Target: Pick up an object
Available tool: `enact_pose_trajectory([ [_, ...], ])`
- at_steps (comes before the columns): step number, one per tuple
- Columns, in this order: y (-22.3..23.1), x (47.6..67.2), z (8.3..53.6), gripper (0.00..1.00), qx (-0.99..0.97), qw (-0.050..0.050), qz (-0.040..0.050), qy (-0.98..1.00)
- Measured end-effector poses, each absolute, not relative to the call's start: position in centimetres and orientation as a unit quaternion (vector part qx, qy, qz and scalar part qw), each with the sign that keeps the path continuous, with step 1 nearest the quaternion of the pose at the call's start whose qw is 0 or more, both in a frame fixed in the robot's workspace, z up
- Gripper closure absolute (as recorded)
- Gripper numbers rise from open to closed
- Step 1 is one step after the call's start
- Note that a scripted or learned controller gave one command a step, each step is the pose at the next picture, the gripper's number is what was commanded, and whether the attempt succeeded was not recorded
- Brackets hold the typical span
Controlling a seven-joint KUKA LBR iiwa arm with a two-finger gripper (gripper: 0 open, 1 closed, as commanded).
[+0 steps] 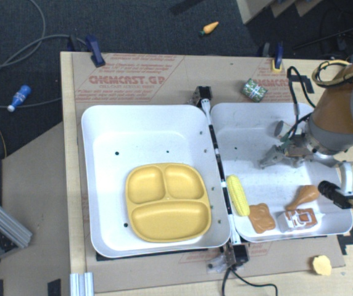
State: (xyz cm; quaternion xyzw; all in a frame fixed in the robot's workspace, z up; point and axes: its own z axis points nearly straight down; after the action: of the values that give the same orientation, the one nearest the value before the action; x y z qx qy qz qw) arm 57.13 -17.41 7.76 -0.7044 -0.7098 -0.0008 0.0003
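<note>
Nearest you, the corn cob [237, 195] lies against the right bin [244, 125]'s left wall, beside other toy food. Your claw [275, 152] hovers with fingers spread, gripping nothing, over bare floor.

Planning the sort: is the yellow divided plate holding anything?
Empty: all three compartments of the plate show bare yellow, in the left bin.
</note>
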Motion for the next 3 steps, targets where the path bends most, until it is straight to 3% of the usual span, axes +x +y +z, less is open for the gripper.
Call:
enact_pose_trajectory([
  [1,-22.6,52.5,11.2,0.0,-0.708,0.002,-0.0002,-0.706],
  [2,-13.6,54.6,26.3,0.0,-0.703,-0.007,-0.0063,-0.711],
  [3,-9.8,61.5,16.3,0.0,-0.705,0.0,-0.0005,-0.709],
])
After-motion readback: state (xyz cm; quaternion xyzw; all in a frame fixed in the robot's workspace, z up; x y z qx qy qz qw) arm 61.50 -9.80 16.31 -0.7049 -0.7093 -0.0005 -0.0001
